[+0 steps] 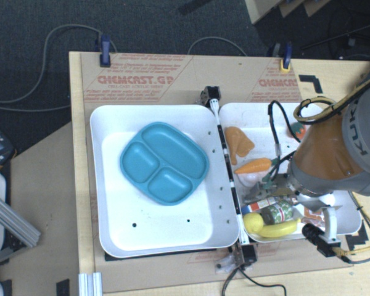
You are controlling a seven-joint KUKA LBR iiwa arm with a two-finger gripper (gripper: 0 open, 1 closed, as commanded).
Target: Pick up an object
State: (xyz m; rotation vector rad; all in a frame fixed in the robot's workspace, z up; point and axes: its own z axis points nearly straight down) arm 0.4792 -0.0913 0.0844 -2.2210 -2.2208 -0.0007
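The right bin (253, 111) holds a tan-orange wedge (238, 142), an orange carrot (254, 165), a yellow banana (268, 228) and a small bottle with a green and red label (279, 214) lying on the banana. My gripper (266, 195) hangs low over this bin, between the carrot and the bottle. The arm's grey and orange wrist (324, 159) covers the bin's right half. Nothing shows lifted off the bin floor.
The left bin (111, 227) carries a blue divided plate (164, 163). A black cable (274, 128) loops from the wrist over the right bin. Blue clamps (104, 49) sit at the bench's far edge. A divider (225, 159) runs between the bins.
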